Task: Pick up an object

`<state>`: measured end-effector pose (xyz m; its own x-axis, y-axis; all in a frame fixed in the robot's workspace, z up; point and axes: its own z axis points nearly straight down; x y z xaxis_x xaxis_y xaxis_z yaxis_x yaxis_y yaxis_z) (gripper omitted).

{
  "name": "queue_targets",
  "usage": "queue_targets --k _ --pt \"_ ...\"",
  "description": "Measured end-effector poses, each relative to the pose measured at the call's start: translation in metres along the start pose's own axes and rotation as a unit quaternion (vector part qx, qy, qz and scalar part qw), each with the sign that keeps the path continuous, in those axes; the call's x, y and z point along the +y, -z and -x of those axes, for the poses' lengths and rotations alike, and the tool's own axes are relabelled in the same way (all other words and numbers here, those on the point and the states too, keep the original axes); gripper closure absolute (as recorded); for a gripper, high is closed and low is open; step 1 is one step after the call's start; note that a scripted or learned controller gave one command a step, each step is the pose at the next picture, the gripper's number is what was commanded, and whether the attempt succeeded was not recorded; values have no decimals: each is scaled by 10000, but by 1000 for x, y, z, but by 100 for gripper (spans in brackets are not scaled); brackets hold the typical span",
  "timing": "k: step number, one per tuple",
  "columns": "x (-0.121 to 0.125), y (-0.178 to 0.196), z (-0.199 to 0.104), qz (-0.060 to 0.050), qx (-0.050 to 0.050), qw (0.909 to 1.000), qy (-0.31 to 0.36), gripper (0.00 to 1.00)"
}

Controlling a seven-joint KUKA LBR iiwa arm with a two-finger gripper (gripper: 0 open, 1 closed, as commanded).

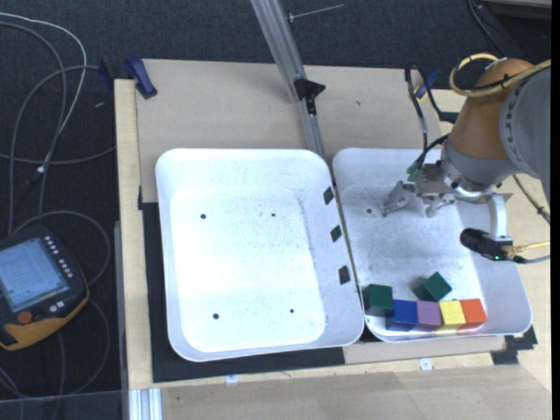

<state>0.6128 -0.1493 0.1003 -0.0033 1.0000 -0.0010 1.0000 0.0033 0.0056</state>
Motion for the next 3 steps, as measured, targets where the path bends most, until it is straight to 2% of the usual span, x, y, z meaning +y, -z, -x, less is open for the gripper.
queue_targets --k 1,2,3 --pt "-16 2 -69 -41 31 10000 13 0" --pt "-71 105 -70 1 7 10000 -18 0" --pt "-20 3 -58 -42 4 10000 -9 0"
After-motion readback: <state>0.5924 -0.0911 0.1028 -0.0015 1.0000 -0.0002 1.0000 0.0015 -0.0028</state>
